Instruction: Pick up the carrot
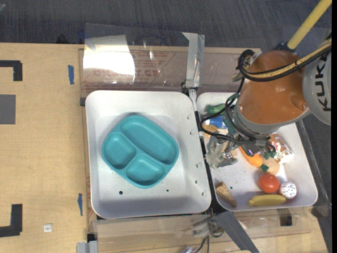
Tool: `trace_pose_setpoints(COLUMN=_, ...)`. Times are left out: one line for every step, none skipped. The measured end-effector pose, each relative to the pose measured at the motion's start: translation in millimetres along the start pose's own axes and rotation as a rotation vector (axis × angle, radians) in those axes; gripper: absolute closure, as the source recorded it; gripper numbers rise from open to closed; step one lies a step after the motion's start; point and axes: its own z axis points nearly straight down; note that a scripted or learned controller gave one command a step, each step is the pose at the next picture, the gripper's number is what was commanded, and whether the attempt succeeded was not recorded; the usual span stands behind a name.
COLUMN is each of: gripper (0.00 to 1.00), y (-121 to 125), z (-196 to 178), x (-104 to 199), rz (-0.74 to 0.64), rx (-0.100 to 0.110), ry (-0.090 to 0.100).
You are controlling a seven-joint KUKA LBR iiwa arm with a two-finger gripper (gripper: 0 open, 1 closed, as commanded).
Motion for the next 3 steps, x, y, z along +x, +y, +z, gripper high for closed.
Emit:
trace_pose_setpoints(gripper=1.00, y=-84.4, z=-0.1, x=-19.1, rz=-0.372, rx=0.007, ry=-0.006)
trace_pose_setpoints(gripper=1.00, y=-54.5, z=0.6, x=55.6, rz=-0.844, rx=0.004, ry=-0.001)
trace_pose_setpoints(gripper=1.00, y=-53.4, z=-10.1, x=52.7, rz=-0.842, rx=0.006, ry=-0.007)
